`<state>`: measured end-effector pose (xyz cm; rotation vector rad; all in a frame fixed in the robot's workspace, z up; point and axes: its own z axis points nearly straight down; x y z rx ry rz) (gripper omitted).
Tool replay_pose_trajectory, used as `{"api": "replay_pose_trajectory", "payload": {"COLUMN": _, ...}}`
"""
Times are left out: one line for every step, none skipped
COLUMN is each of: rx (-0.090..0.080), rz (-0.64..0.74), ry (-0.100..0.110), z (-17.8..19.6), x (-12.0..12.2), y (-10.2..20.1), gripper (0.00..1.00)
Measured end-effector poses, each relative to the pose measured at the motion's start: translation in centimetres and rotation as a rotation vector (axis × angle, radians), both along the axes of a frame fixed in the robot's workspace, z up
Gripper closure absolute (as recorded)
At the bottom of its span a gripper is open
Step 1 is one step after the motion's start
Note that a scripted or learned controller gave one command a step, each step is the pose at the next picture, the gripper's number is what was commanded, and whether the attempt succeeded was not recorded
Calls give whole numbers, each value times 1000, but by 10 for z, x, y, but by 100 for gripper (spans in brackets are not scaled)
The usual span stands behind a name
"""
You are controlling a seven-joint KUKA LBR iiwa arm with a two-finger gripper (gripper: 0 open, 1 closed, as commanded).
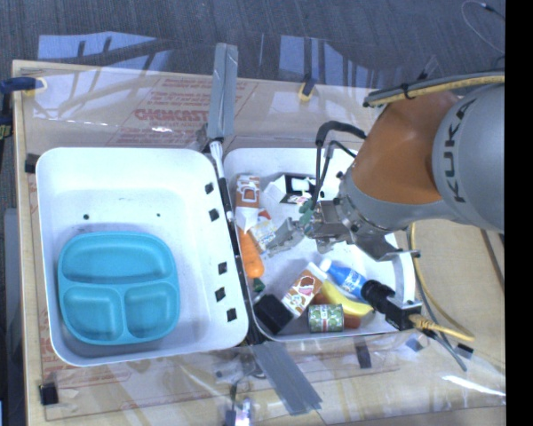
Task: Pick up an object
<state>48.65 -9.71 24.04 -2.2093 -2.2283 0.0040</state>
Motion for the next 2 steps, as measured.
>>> {"api": "replay_pose_trajectory", "payload": {"rx": 0, "rz": 15, "ry": -12, "z": -135, "x": 25, "y": -37, "gripper": 0}}
{"api": "replay_pose_trajectory", "payload": {"rx": -1, "rz": 71, "ry": -7, "z": -148, "x": -8, "y": -33, "gripper": 0}}
